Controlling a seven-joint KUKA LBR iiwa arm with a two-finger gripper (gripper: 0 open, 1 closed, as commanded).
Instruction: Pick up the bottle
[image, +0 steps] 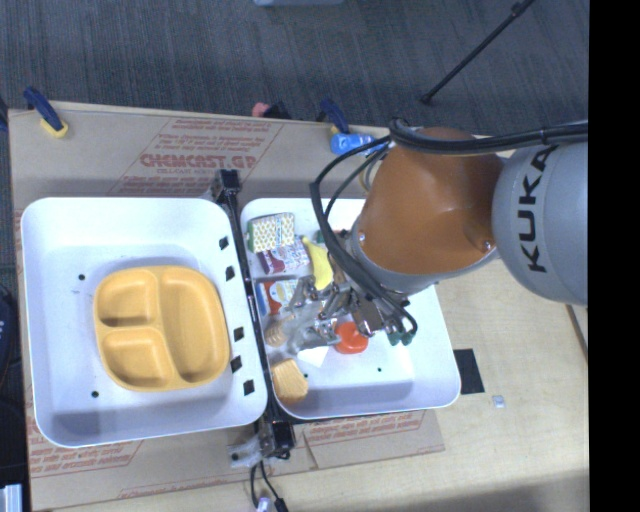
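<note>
My gripper (328, 312) is low in the right bin (430, 370), amid a cluster of items near the bin's left side. Right beneath it lies what looks like the bottle (300, 325), a clear body with a red-orange end (351, 343) poking out to the gripper's lower right. The gripper's metal parts overlap the bottle, and the orange wrist band (430, 210) hides the bin's back right. Whether the bottle is gripped cannot be made out.
The right bin also holds a checkered packet (272, 232), a red and white packet (282, 262), a yellow item (320, 262) and a tan bread-like piece (290, 381). A yellow compartment tray (160, 325) lies in the left bin (50, 260).
</note>
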